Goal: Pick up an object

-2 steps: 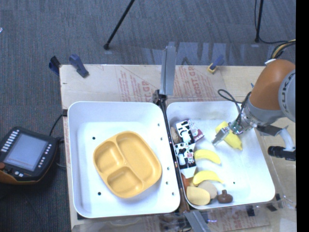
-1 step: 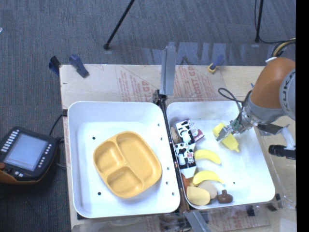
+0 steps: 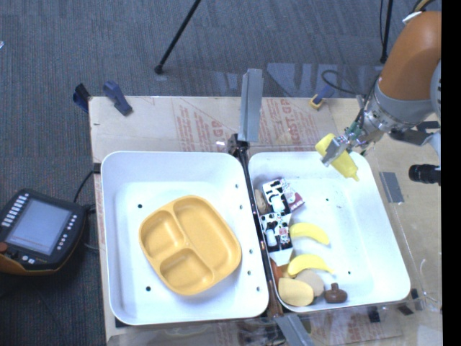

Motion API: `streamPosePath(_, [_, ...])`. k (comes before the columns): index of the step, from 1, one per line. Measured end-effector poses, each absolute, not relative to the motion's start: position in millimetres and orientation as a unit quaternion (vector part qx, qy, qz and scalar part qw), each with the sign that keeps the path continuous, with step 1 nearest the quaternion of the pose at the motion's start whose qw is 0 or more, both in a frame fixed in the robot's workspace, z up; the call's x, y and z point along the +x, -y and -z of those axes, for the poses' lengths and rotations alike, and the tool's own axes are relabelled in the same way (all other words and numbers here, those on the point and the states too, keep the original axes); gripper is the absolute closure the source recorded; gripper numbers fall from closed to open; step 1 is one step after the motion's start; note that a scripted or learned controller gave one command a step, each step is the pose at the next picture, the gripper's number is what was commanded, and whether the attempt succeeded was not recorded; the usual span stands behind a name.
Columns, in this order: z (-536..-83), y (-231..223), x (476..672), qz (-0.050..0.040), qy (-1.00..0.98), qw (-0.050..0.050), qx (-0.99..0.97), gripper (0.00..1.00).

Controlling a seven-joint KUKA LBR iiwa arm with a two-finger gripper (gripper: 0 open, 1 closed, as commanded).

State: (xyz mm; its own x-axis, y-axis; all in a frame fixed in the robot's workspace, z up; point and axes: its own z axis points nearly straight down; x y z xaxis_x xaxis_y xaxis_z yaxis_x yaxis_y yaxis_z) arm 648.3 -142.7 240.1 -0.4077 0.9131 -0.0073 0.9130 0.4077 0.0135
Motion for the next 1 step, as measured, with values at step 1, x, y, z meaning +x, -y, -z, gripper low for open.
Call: streamPosePath(1, [-213.9,77.9,644.1,0.0003,-0.802,-0.002,0.597,1.00])
